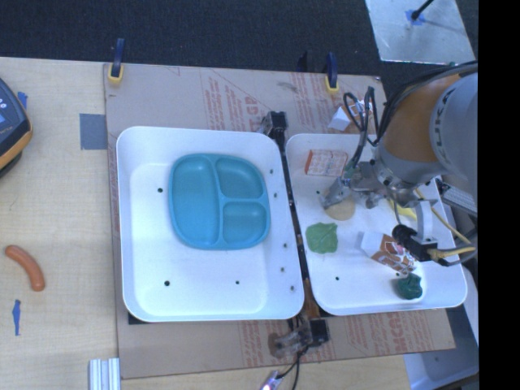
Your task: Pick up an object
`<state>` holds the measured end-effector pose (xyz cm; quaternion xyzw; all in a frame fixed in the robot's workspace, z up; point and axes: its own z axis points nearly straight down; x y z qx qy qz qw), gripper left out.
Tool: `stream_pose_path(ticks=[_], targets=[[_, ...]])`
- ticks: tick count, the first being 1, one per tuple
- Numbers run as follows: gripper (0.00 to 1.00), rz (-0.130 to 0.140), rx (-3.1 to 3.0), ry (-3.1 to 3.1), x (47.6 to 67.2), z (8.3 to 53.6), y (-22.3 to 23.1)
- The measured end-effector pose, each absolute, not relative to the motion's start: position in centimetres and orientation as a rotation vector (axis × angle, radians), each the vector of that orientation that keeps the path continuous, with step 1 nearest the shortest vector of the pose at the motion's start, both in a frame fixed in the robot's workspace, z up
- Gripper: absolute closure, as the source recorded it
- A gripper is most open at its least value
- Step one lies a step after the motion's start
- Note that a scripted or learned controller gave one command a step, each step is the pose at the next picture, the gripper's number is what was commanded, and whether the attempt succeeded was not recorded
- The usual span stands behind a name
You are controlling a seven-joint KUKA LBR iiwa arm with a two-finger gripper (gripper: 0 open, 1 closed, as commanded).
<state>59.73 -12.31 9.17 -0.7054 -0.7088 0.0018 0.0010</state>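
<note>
A green lump (322,237) lies at the right bin's left side, mid-frame. A tan piece (340,209) sits just above it. A dark teal lump (409,286) lies lower right.

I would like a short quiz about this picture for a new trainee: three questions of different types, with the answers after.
1. True or false: the blue divided plate lies in the left bin.
2. Multiple choice: which item lies nearest the gripper in the right bin? A) the green leafy piece B) the beige piece C) the dark green piece
3. Fill in: the sausage lies outside both bins, on the ____ bench top.

Key
1. True.
2. B: the beige piece lies right under the gripper's tip; whether the two touch cannot be told.
3. Wooden.
</note>
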Motion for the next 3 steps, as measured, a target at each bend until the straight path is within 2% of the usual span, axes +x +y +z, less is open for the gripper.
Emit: stream_pose_path(ticks=[1, 2, 3], targets=[[1.0, 0.005, -2.214, -2.228, 59.8, 10.3, -12.4], [1.0, 0.0, -2.215, -2.225, 58.9, 19.3, -6.9], [1.0, 0.006, -2.212, -2.226, 58.6, 19.1, 1.4]])
